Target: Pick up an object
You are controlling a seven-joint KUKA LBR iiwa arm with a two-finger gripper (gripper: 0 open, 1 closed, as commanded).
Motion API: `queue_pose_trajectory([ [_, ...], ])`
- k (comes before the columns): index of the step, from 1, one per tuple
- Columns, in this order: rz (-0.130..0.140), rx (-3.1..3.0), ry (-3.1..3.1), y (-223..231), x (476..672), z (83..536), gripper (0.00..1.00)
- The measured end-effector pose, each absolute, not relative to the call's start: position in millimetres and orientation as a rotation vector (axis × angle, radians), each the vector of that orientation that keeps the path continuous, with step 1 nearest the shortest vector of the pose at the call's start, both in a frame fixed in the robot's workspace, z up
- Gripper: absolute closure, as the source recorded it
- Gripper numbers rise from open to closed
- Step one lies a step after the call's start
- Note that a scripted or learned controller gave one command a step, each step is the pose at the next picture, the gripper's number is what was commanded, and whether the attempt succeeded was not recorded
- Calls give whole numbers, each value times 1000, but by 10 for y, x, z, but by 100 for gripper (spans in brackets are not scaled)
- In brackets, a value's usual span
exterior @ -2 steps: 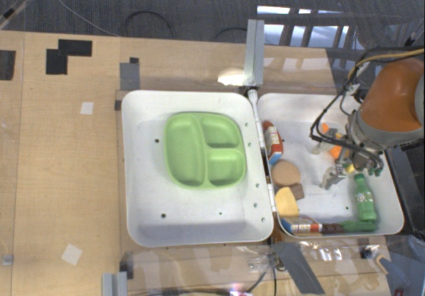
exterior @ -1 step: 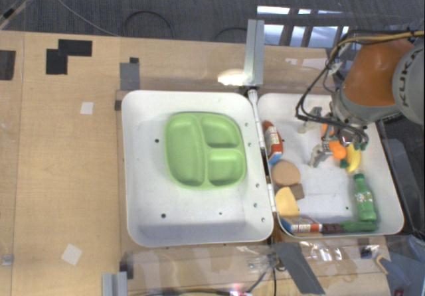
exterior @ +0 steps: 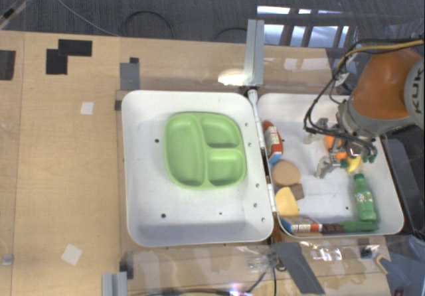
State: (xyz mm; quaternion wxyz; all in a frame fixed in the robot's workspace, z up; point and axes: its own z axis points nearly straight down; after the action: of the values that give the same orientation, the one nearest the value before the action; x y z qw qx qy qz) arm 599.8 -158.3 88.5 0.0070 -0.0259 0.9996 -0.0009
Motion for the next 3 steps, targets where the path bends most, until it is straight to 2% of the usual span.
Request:
queue_pose_trajectory([
  [1, -6, -90, 3112, -1564, 6051, 1001, 100],
  [2, -5, -409, 3104, -2012, 6451, 1813, 100],
  [3, -1, -73, 3133, -1745, 5542, 921, 100],
])
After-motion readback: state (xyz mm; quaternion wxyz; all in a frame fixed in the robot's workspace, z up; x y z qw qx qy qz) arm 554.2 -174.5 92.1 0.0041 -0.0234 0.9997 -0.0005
